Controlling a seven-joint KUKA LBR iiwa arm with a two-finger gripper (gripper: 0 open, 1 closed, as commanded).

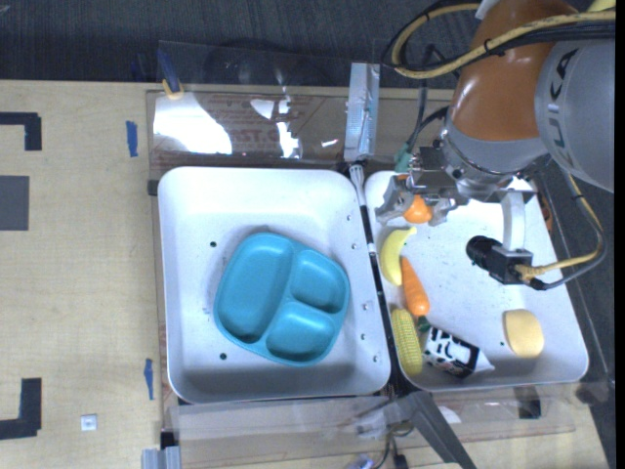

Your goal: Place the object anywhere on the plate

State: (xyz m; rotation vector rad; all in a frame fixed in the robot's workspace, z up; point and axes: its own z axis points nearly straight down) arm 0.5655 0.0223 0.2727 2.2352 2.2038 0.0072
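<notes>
A blue plate [281,297] with three compartments lies in the left white bin [186,213]. My gripper [418,201] hangs over the upper left corner of the right bin [557,360], close to the divider between the bins. A small round orange object [418,211] sits between its metal fingers [395,201], and the gripper is shut on it. The gripper is to the right of the plate and a little farther back.
In the right bin, along its left wall, lie a yellow banana [393,255], an orange carrot [415,287] and a corn cob [406,340]. A black-and-white item [450,353] and a pale yellow block [524,332] lie near the front. A black fitting on a cable [496,255] hangs from the arm.
</notes>
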